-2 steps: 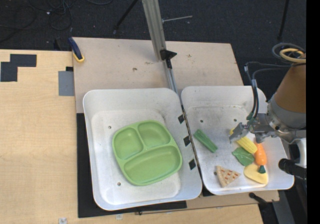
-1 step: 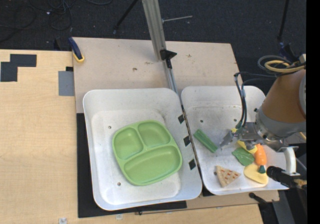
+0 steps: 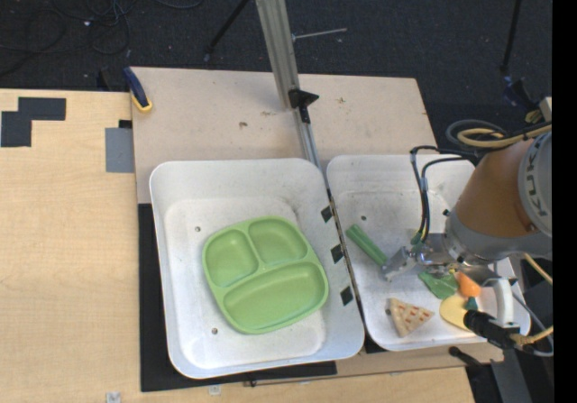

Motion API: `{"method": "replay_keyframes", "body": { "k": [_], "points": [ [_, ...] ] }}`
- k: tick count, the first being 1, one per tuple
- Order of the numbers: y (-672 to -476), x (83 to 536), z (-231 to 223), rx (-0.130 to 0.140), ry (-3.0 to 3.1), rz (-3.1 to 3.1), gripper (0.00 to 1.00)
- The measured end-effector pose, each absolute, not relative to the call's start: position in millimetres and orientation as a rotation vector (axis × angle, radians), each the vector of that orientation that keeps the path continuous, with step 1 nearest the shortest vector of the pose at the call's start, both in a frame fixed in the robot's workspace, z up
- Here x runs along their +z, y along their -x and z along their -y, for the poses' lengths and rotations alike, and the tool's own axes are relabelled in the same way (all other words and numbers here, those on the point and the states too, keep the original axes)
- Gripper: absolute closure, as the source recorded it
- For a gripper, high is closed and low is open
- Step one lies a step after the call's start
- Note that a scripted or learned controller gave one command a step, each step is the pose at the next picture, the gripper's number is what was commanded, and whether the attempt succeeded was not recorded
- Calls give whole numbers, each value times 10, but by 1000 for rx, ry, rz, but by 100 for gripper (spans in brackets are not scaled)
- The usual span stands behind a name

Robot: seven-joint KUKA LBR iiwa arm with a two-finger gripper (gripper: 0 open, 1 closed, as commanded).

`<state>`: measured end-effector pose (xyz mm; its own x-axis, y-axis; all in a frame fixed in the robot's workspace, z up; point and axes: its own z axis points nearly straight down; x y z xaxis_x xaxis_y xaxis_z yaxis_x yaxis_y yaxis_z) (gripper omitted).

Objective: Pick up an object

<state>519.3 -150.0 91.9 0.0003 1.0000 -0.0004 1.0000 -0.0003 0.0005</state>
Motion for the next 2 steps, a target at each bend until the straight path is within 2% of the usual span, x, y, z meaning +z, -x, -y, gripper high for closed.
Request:
{"method": "replay_keyframes", "body": {
  "k": [1,2],
  "points": [
    [-5212,1055,1525,4,-2222,-2209,100],
    [-5256,1487,1565,1,-2220,-2222,100]
  ]
}}
